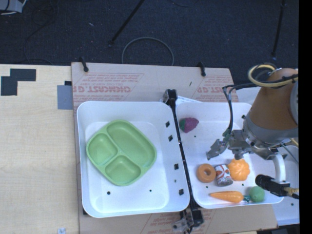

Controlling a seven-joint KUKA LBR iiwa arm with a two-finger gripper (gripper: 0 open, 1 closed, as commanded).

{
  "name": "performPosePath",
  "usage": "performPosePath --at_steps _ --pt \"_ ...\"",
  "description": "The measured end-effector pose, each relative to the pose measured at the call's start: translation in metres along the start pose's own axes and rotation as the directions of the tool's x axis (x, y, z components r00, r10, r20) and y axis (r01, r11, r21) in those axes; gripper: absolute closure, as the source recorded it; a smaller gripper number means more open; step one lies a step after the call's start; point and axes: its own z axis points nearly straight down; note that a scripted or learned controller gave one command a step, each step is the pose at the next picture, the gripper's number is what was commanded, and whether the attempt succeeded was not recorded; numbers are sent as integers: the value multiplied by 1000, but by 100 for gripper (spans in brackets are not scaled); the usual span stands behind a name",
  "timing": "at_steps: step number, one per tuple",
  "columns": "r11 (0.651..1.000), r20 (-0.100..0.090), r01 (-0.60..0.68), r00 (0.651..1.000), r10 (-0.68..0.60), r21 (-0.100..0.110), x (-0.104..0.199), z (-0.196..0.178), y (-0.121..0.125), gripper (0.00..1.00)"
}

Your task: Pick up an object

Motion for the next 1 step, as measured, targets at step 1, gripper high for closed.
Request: performPosePath --at_steps 1 --pt "1000 1 2 1000 -2 -10 0 -5 2 0"
